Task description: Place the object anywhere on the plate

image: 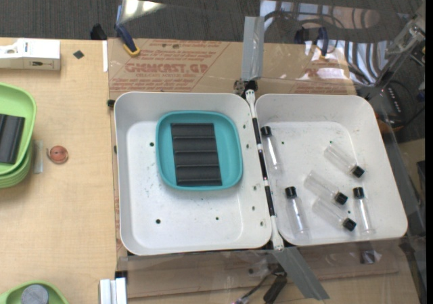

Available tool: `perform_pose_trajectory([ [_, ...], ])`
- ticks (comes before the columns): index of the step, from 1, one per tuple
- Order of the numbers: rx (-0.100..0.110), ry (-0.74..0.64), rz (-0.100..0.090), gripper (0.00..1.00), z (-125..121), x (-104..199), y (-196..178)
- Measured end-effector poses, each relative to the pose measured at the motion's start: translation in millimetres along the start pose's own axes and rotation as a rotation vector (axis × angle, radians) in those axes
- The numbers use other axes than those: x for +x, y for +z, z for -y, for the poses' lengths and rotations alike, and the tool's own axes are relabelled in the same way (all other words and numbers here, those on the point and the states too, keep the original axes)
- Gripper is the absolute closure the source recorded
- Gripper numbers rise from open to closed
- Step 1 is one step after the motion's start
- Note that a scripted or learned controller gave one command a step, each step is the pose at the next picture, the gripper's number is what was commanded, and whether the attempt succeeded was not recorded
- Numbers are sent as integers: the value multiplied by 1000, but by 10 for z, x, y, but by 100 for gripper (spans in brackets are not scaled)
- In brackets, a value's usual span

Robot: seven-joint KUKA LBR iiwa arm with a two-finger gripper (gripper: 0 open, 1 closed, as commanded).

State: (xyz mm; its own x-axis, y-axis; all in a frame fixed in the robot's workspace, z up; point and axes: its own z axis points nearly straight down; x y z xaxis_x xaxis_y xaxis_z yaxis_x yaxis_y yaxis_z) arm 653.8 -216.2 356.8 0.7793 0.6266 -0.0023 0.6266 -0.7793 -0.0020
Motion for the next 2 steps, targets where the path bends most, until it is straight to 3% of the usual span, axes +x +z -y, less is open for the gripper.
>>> perform_pose_trajectory([
  [2,2,184,1,0,-6,-73,-31],
])
